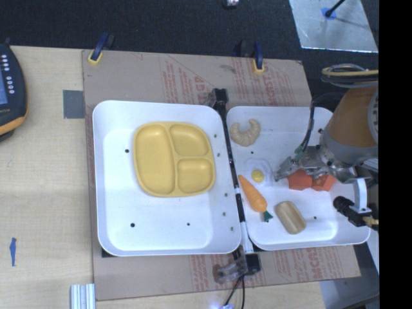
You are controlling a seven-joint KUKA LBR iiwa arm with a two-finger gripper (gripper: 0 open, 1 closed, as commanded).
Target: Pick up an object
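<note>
The gripper, its grip impossible to judge, sits low over a red block in the right bin, with a carrot pointing up-left just left, a bread roll below, and faint unreadable red print on the cardboard

Partly hidden beneath the claw: a red-orange object, shape unclear. Beside it, right bin wall covered by the arm. Far left, handheld controller cut by the edge.
</note>
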